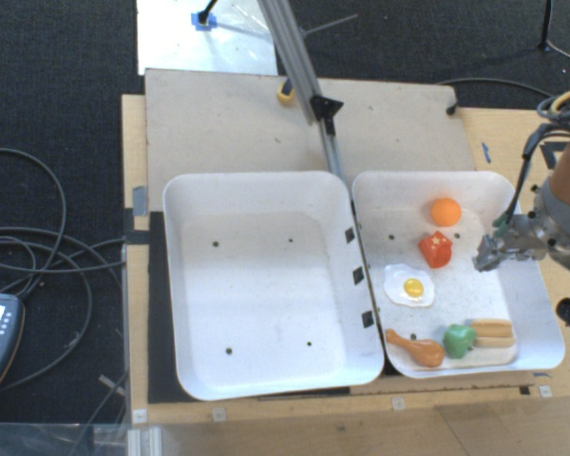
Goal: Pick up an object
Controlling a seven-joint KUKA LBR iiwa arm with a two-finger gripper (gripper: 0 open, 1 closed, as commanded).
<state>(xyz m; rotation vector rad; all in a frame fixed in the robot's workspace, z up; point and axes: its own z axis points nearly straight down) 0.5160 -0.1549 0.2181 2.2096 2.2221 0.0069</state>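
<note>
The right bin (pixel 522 193) holds several toy foods: an orange ball (pixel 446 212), a red piece (pixel 436 250), a fried egg (pixel 409 288), a chicken drumstick (pixel 417 348), a green piece (pixel 459 339) and a hot dog bun (pixel 492 332). My gripper (pixel 487 256) hangs over the right side of this bin, to the right of the red piece and apart from it. Nothing shows between its fingers, which are too small and dark to read.
The left bin (pixel 185 202) lies beside the right one, with a row of black clips (pixel 358 275) along the shared rim. A slanted metal pole (pixel 294 50) crosses the bench behind the bins. Cables (pixel 38 245) lie on the floor at left.
</note>
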